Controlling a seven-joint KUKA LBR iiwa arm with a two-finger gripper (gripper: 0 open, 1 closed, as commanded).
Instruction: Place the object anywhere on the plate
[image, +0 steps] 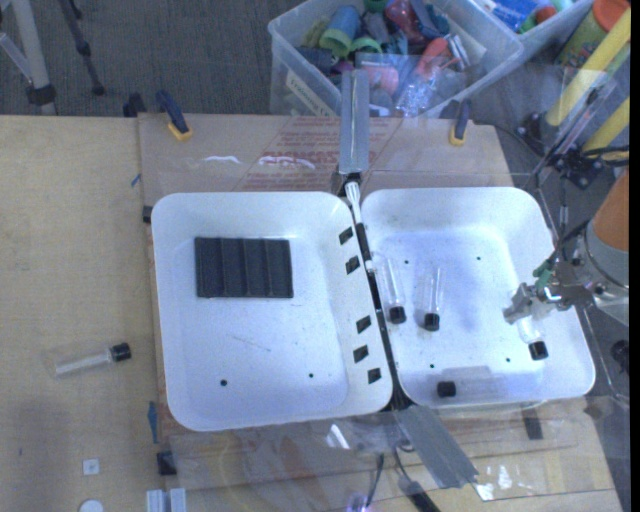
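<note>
Sitting side by side, the left bin (180, 390) carries the dark ridged plate (244, 267) at its ten o'clock, the goal, while the right bin (470, 205) keeps the clear tubes (410, 295) near its centre. The gripper (527, 305) hovers at that bin's four o'clock over another tube (535, 342), probably lining up a pick; its opening I cannot tell.

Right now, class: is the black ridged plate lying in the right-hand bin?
No. The black ridged plate lies in the left bin, while the right bin holds clear tubes with black caps.
</note>
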